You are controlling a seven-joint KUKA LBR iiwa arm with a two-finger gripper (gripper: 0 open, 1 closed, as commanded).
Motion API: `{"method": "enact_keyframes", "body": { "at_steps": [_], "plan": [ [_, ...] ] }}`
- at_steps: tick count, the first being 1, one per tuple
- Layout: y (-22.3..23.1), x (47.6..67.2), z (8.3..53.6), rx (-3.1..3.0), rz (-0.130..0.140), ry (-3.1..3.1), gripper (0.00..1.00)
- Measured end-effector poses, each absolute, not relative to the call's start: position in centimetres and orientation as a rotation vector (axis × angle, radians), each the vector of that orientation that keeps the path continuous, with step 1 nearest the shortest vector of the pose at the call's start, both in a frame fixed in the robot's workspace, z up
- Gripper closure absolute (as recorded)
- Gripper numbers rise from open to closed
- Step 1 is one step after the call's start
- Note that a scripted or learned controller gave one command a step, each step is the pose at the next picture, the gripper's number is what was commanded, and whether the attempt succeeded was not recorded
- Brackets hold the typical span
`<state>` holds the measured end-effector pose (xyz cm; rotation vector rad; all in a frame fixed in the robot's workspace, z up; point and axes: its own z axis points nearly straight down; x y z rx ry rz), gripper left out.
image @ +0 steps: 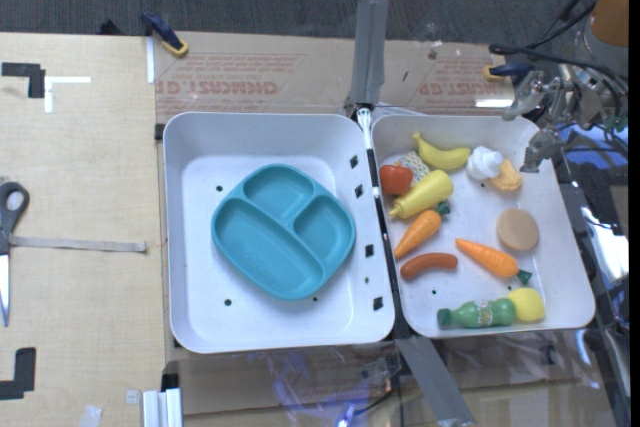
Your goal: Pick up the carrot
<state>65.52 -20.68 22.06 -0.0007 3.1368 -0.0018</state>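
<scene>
Camera view shows two carrots in the right bin (580, 315). One carrot (488, 257) lies flat, well below the gripper (540, 147) and toward the bin's middle, its green tip pointing away to the lower right. A second carrot (418, 231) lies farther off to the left, tilted, with its green end up beside a yellow corn cob (422, 194). Between the two carrots, lower down, rests a red sausage (428, 264). A tan round biscuit (518, 229) sits just above the first carrot, nearer the gripper. Right under the fingers lie a white lump (484, 162) and a small orange piece (508, 179), touching each other. A banana (442, 153) lies to their left, with a red tomato (395, 179) beyond it. At the bin's near edge lie a green bottle (476, 315) and a lemon (527, 304), side by side. The gripper hangs at the bin's upper right edge with nothing visible between its fingers; how far they are spread cannot be told. The left bin (180, 245) holds a blue divided plate (283, 231).
</scene>
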Motion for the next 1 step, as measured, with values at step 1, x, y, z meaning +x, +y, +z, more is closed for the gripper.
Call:
{"method": "enact_keyframes", "body": {
  "at_steps": [1],
  "plan": [
    [-16.92, 56.97, 9.42, -0.281, -0.002, 3.125, 0.00]
  ]
}}
